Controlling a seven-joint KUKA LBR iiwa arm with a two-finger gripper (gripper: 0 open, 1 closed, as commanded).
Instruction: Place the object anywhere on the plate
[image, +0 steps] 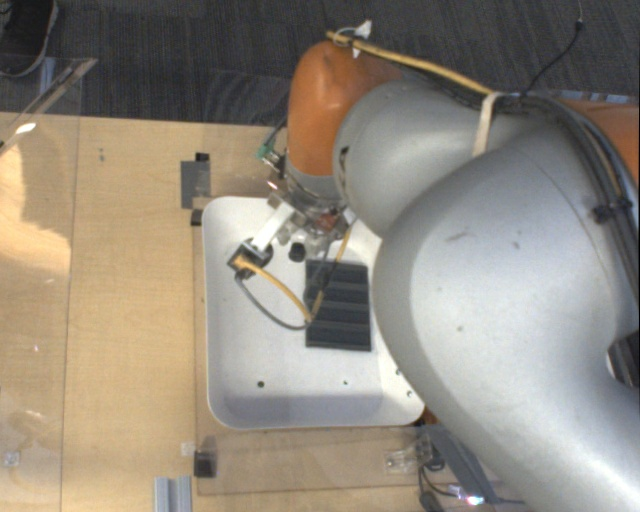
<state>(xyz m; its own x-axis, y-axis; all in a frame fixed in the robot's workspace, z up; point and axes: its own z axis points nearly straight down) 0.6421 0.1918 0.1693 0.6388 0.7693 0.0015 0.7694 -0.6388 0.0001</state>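
I read the gripper (338, 305) hanging over the upper middle of the white bin (230, 390), below the grey wrist and the orange band (315, 110) of the arm (500, 280). From this slanted overhead angle the gripper appears as a dark ribbed block, with its long side running toward the bin's near edge. I cannot tell whether the gripper is open or closed, and nothing can be made out in its grasp. A yellow cable (280, 295) loops from a small black connector (243, 262) on the gripper's left side, down across the bin floor, and back to the ribbed block. The bin floor left of and below the gripper is bare white, with a few small dark dots near the near edge. The arm's large grey body covers the right side of the bin and the bench beyond it. I therefore cannot tell where the object or the plate lies. The bin sits on the pale wooden bench (120, 300). A dark bracket (200, 178) stands just beside its far left corner, and a second bracket (205, 462) stands near its near left corner.
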